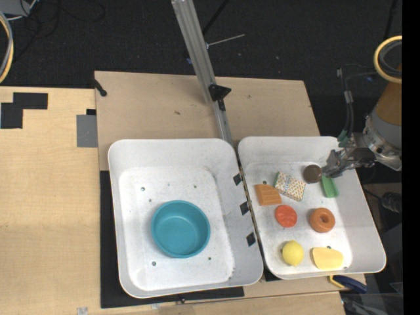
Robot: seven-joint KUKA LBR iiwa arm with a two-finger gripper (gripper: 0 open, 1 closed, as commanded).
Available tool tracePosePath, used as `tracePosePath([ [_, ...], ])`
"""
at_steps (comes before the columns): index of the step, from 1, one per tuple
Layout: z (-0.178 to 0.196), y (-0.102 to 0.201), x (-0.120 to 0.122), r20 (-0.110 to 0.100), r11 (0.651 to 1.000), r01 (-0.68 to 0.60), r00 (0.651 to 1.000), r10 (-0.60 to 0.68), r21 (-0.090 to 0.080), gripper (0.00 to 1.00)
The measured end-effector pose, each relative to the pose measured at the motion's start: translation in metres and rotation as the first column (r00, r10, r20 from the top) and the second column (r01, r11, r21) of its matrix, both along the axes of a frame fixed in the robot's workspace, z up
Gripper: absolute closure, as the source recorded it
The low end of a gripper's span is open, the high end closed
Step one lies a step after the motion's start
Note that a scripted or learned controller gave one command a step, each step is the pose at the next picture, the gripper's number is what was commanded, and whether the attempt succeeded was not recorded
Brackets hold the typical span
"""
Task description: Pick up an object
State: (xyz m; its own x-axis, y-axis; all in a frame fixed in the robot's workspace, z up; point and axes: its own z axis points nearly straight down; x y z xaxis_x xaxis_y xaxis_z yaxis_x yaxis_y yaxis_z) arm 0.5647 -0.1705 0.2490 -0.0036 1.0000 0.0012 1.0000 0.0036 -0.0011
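One teal bowl [181, 228], seven small items [286, 216], two bins [131, 169]

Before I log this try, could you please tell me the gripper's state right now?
Gripper: cannot be told; it sits over the right bin beside the green piece.

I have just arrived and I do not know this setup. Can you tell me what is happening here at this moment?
A robot arm reaches in from the right, and its gripper is low over the right bin, close to a brown round object and a green object. Nothing is visibly held. The same bin also contains an orange donut and a yellow lemon. The left bin holds a blue bowl.
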Motion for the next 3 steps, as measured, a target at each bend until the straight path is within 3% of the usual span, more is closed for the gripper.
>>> tracePosePath([
  [3, -0.012, 0.172, 0.047, 0.0, 1.0, 0.0, 1.0, 0.0, 0.0, 1.0],
])
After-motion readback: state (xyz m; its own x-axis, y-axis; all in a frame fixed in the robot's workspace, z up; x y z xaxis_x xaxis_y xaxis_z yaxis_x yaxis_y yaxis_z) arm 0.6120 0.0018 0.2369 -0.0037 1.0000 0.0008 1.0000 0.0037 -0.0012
